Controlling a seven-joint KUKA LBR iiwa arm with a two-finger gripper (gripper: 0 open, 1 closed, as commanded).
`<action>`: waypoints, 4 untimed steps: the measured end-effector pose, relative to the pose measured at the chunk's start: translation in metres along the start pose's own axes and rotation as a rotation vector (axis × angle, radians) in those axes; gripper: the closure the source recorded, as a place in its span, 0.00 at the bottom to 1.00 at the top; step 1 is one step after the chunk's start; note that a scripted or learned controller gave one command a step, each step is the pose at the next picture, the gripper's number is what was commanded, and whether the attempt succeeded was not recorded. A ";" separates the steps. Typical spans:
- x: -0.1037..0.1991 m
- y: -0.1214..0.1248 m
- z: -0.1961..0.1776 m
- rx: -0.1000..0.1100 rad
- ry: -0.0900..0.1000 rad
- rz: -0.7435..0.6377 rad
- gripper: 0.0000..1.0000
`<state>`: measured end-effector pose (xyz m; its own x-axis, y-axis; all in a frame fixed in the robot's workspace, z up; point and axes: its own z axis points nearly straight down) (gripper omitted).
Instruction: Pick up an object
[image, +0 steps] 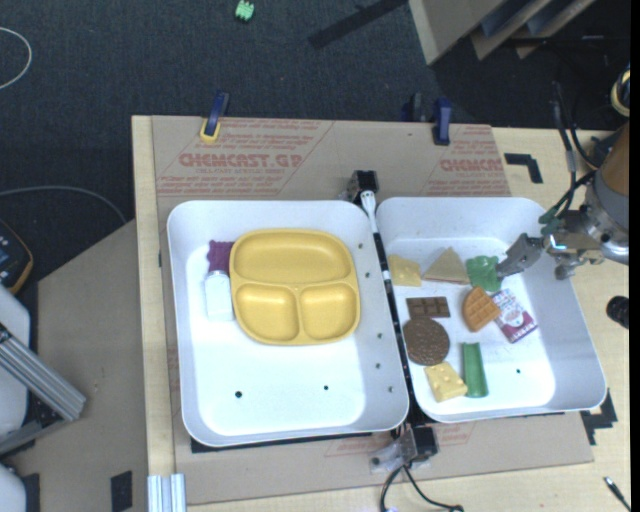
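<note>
My gripper (533, 254) hangs over the right bin (560, 395) near its right wall, just right of a green piece (483, 272). Nothing shows in its grasp. Under and left of it lie an orange waffle-like piece (480, 308) and a red and white packet (514, 316). Further left are a tan wedge (447, 266), a pale yellow piece (404, 271), a chocolate bar (427, 307) and a round brown cookie (427, 341). A yellow cheese block (446, 381) and a green stick (473, 368) lie at the front.
The left bin (270, 400) holds a yellow divided plate (294, 284), with a purple item (219, 254) and a white item (217, 296) beside its left edge. The grey arm (605, 215) enters over the right bin's right rim. Cables hang at the upper right.
</note>
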<state>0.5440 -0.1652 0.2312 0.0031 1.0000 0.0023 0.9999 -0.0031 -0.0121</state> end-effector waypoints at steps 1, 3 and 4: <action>0.000 0.002 -0.007 -0.013 -0.003 -0.003 0.00; -0.001 -0.003 0.104 -0.005 0.000 -0.002 0.00; -0.002 -0.001 0.145 -0.015 -0.005 -0.003 0.00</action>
<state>0.5415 -0.1671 0.0858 0.0001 1.0000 -0.0031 1.0000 -0.0001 0.0027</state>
